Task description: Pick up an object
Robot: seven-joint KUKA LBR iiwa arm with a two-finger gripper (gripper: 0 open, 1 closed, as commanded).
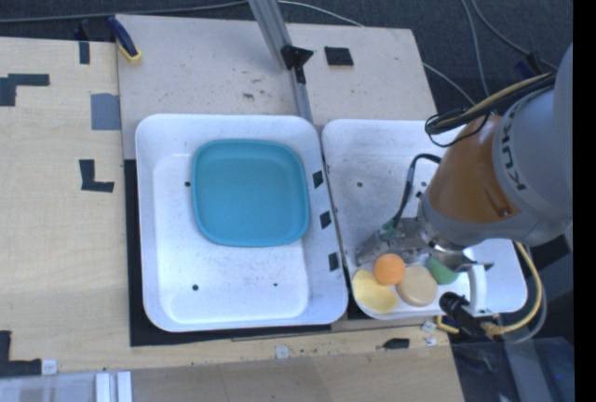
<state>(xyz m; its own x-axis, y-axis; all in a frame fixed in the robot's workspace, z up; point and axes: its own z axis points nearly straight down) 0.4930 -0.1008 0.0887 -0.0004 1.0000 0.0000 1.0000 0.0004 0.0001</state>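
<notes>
From above, my arm (507, 172) comes in from the right and bends down over the right bin (368, 158), the orange band sitting just above the wrist. My gripper (402, 240) is low in the near part of that bin, at the wrist's lower left, and most of it is hidden under my own wrist. I cannot tell how it stands or whether anything is in it.

The things to pick from are bunched in the near left corner of the right bin. An orange ball (389, 269) lies just below and a little left of my gripper, very near it; I cannot tell if they touch. A cream round piece (417, 288) sits against the ball's right side. A yellow piece (372, 297) lies under and left of the ball, hard against the bin's near corner. A green piece (441, 272) peeks out to the right of the cream one, partly covered by my wrist.

The left bin (168, 205) holds a blue plate (250, 193), set in its far half, well apart from my gripper. The wall between the two bins stands between the plate and the cluster.

A cable (507, 321) loops out below my wrist at the bin's near right.
</notes>
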